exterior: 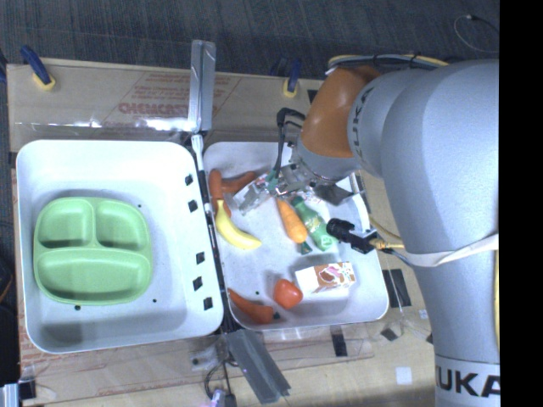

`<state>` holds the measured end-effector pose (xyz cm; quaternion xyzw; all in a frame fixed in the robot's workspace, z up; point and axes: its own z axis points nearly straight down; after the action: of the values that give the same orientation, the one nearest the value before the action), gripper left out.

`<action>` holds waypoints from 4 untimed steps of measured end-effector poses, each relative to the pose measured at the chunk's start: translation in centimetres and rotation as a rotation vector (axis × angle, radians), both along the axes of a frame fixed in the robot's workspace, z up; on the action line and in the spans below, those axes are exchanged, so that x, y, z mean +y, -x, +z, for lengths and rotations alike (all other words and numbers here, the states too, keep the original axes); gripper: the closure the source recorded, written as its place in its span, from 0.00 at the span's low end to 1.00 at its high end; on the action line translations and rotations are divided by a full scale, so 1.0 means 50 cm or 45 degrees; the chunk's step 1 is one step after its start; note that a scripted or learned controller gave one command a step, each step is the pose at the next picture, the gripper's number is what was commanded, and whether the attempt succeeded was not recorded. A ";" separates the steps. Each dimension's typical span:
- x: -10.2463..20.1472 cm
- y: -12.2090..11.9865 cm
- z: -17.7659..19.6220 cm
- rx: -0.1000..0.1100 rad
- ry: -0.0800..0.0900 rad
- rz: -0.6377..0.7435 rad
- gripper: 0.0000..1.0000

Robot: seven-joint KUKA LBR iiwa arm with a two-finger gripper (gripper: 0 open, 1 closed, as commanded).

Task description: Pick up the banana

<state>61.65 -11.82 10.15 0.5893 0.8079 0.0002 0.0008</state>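
Hand (270, 185) of the grey arm, its grip state impossible to tell, hovers low in the right white plastic bin (366, 308) up-right of the curved yellow banana (232, 231), which lies free near the bin's left wall, presumably positioned for a descent.

Banana (232, 230): yellow, unpeeled, gently curved, lying flat on the white floor of the right-hand bin, close to its left wall. Lies just below and left of the claw (259, 192), apart from it, untouched. Upper end points toward the claw's side; lower end tapers away to the right. Whole length in plain sight, nothing resting over it.
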 end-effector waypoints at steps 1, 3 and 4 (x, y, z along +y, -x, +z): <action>0.028 0.117 -0.020 0.006 -0.001 0.005 0.00; 0.028 0.116 0.000 0.006 -0.001 0.011 0.00; -0.016 0.186 0.056 0.009 -0.003 -0.179 0.00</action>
<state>52.37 -12.64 12.94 0.6446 0.7645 -0.0011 -0.0026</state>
